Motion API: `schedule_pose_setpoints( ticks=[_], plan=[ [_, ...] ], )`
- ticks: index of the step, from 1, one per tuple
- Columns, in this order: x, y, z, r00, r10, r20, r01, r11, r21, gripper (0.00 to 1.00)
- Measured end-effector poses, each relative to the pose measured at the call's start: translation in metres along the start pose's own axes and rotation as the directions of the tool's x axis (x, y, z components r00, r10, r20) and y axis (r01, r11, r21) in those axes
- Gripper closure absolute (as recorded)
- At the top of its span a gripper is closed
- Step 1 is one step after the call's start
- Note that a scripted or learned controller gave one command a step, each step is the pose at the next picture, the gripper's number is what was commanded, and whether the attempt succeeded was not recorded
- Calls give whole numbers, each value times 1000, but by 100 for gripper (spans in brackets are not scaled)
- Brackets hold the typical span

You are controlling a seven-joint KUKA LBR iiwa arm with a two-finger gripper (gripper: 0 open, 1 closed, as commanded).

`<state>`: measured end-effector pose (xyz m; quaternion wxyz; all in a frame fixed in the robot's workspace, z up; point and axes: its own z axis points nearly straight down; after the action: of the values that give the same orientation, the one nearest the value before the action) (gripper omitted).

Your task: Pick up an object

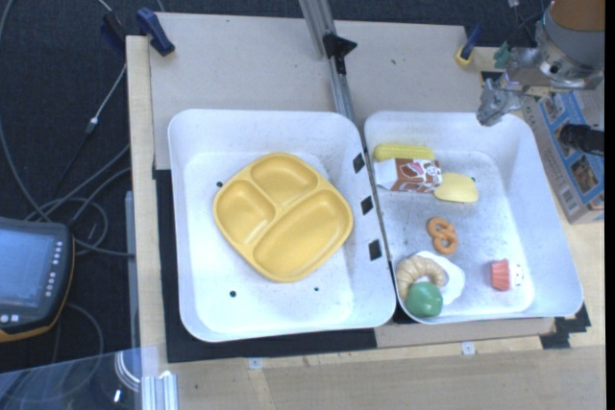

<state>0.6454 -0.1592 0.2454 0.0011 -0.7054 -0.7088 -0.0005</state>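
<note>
Sitting side by side on the table are two shallow white bins. The left bin holds a yellow divided plate with three compartments, lying flat near the bin's middle and turned at an angle to the walls. The right bin holds the smaller things. Near its far left corner lies a yellow banana, and just below it a brown and white carton lies on its side, touching a pale yellow lemon-like piece to its right. A small orange pretzel lies alone near the middle of the bin. At the near edge a croissant curls over a green round fruit, both resting on a small white dish. A red and white piece, too small to name, sits near the near right corner, well apart from the rest. The pincer hangs above the right bin's far right corner, away from all the items; nothing shows between its tips, and whether they are spread or together cannot be made out.
</note>
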Motion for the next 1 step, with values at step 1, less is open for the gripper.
schedule_pose_setpoints(
  ticks=[1],
  plan=[
    [51, -21, -10, 1000, -1, -1, 1, 1000, 1, 100]
  ],
)
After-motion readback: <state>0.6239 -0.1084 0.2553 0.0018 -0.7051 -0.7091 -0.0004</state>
